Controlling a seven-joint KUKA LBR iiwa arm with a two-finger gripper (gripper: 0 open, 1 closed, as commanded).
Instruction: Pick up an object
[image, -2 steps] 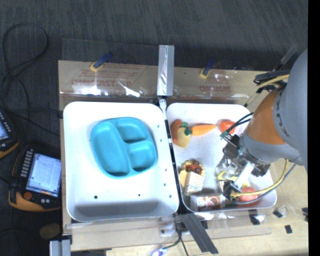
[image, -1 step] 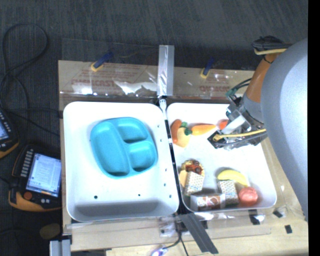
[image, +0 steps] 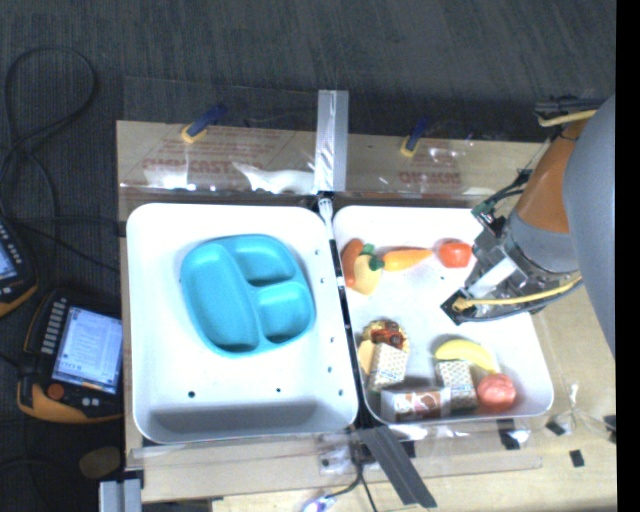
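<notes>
The gripper (image: 462, 306) hangs over the right bin (image: 420, 290); whether it is apart or together cannot be told. The banana (image: 464, 351) lies just nearer. It should descend squarely, avoiding the red ball (image: 496, 390).

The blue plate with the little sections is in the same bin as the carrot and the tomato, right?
Not quite. The camera view shows the blue plate alone in the left bin. The carrot and tomato lie in the right bin.
</notes>
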